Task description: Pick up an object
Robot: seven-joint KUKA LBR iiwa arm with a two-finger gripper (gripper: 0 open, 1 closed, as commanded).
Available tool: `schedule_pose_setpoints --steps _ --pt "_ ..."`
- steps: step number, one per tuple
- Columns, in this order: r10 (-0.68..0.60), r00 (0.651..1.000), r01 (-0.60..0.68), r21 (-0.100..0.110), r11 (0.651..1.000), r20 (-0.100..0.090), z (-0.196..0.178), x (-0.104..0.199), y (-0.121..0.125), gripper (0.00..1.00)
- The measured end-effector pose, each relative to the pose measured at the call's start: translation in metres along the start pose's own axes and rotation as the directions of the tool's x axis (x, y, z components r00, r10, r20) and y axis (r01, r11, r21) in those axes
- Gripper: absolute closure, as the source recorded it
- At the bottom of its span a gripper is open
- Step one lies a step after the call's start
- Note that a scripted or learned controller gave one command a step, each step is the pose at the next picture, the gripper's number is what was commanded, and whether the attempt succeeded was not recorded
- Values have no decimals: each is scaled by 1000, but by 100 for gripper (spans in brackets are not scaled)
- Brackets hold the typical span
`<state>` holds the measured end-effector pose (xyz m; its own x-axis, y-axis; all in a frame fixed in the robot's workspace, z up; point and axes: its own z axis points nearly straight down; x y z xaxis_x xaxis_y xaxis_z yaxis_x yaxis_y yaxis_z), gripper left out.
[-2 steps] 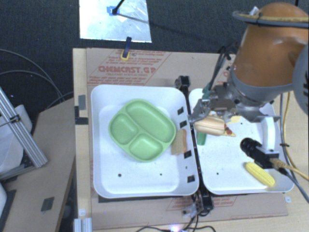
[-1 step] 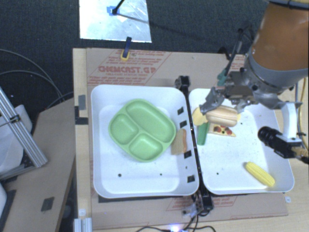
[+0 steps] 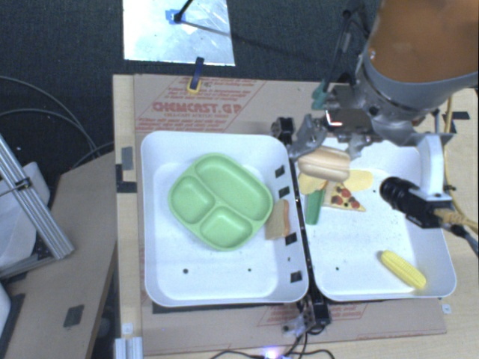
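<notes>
While the gripper hangs over the hot dog bun at the right bin's ten o'clock corner, its finger spacing cannot be told; judged pre-grasp, needing descent.

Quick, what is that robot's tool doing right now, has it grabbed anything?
Tool: it sits right above the tan hot dog bun in the right white bin; whether it grips it cannot be told.

floor: dark carpet | bench: cardboard sheet | shiny metal plate | aluminium frame
</notes>
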<state>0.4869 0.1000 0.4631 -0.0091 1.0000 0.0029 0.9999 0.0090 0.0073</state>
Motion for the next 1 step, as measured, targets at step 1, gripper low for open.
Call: schedule_pose_setpoints --steps 1 --pt "9 1000 -9 12 1000 5 84 -10 -1 100"
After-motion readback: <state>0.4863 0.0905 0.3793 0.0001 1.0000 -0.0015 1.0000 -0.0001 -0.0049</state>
